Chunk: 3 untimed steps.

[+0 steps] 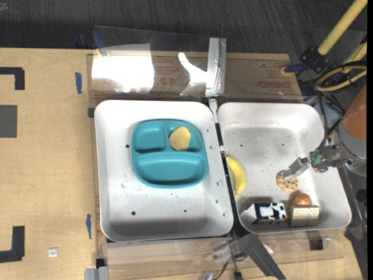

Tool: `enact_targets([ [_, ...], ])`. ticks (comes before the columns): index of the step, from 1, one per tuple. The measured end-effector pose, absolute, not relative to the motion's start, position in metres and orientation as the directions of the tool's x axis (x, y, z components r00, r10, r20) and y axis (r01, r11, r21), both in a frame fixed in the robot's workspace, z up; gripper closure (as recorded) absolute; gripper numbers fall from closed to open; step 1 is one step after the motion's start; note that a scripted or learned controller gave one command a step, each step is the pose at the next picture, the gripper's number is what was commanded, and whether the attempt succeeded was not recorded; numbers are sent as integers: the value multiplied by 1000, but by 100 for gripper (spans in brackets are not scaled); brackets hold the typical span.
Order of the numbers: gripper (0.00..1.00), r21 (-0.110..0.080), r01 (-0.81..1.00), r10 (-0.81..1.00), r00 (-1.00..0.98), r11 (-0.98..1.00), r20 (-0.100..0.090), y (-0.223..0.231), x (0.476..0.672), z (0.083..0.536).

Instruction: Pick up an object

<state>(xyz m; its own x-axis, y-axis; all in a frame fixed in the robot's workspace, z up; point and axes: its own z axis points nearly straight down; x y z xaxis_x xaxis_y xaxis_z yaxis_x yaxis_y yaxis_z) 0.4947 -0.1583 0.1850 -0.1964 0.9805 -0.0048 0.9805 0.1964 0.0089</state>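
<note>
Speckled cookie (287, 184) in right bin (326, 127) was approached by pincer (289, 171); finger state indiscernible; descent and closure judged next

Two shallow white bins sit side by side on a pale wooden surface (46, 174) marked with black corner brackets (16, 77) and strips of blue tape (78, 82). Behind the bins lies brown cardboard (256, 74) under a glaring clear plastic sheet (125, 72). A yellow pole (345, 19) and looped yellow cable (338, 77) cross the dark floor at upper right.
</note>
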Motion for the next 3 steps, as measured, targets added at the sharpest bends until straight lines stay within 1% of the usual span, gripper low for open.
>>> enact_targets([
  [1,0,14,977,977,-213,214,-5,-113,496,91],
  [2,100,22,977,978,-210,211,-14,-116,498,102],
  [3,0,20,977,978,-210,211,-13,-116,498,102],
])
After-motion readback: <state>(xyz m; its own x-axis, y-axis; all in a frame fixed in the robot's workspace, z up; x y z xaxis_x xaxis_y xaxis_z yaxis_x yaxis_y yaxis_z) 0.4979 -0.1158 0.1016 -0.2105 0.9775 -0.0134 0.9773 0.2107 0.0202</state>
